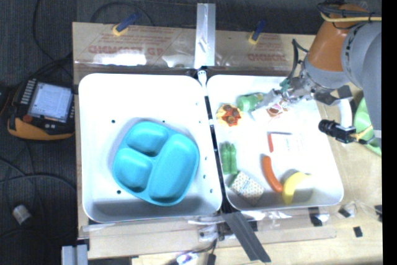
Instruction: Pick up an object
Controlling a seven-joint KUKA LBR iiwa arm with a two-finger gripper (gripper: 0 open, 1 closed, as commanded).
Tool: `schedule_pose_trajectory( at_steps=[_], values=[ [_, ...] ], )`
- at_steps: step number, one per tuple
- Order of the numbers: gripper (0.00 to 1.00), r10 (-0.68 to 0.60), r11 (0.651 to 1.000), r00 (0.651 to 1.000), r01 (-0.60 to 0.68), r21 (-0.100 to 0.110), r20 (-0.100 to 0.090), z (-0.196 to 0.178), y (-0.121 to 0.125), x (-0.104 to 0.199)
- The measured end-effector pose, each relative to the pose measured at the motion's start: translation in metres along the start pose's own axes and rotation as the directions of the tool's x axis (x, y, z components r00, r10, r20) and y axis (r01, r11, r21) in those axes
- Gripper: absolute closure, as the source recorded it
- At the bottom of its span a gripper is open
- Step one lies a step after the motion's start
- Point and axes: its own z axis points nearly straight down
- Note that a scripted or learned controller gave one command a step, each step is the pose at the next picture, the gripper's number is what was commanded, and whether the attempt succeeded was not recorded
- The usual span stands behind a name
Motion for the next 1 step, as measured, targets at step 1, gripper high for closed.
schedule_pose_trajectory(
  at_steps=[1],
  values=[
    [0.00,0.232,0.973,0.973,-0.232,-0.008,0.010,0.0064,-0.0005,0.0141]
  ],
)
